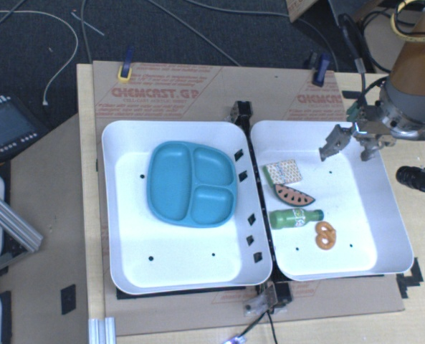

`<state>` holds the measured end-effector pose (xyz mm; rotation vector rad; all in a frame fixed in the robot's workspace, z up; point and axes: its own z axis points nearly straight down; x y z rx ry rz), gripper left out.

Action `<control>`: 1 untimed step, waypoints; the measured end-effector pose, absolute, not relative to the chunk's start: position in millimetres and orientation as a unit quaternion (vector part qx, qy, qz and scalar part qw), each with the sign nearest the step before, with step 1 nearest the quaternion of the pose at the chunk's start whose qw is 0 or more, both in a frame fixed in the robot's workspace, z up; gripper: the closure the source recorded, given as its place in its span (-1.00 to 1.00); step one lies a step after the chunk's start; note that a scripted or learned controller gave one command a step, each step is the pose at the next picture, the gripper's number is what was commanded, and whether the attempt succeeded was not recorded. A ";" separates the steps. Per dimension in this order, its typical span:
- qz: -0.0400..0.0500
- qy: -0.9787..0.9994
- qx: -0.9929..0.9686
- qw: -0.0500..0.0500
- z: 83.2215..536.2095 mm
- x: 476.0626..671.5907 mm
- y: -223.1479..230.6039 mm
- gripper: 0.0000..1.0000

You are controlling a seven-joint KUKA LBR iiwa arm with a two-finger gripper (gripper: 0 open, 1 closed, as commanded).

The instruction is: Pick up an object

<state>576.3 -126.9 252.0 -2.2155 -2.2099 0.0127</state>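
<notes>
my claw [350, 146] hangs wide and empty over the right white bin's [384, 213] far side. small green plastic bottle [295, 218] lies mid-bin between watermelon slice toy [292, 195] and pretzel toy [325, 235]. probably light, stiff, slick; best pinched across its round body.

Smooth white plastic bins [126, 213], matt blue plate [192, 183], seemingly glossy green bottle [295, 218]

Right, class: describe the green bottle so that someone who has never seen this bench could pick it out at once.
Start at the right-hand white bin, the one without the blue plate. Four small items cluster near its left wall; the green bottle lies on its side third from the top, below the watermelon slice and left of the pretzel. It is the cluster's one all-green item.
</notes>
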 end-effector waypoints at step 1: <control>0.000 -0.707 -0.707 0.001 259.3 578.6 -126.6 -1.00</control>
